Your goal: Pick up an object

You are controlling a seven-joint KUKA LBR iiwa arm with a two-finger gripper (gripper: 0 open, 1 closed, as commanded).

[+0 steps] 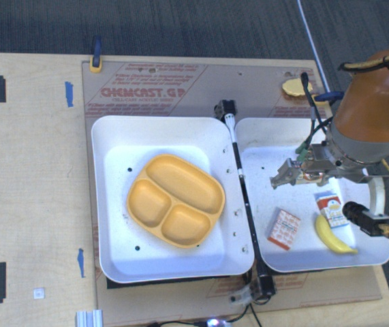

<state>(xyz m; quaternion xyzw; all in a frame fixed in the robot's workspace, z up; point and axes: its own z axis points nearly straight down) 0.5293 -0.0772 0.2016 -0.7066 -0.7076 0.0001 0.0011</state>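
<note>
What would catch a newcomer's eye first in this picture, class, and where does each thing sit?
Most striking is the yellow divided plate, lying in the middle of the left bin. Next comes the grey arm with its orange band, reaching in from the right, its gripper above the right bin. Near that bin's front lie a banana, a small red-patterned packet and a little carton.

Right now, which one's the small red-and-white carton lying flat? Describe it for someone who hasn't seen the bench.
Look at the right-hand white bin, the one the arm reaches into. Near its front edge, towards the bar dividing the two bins, lies the red-and-white patterned carton, flat and slightly tilted. The banana and the carton with a blue top lie further right; this one is boxy, with fine red print and no blue.
</note>
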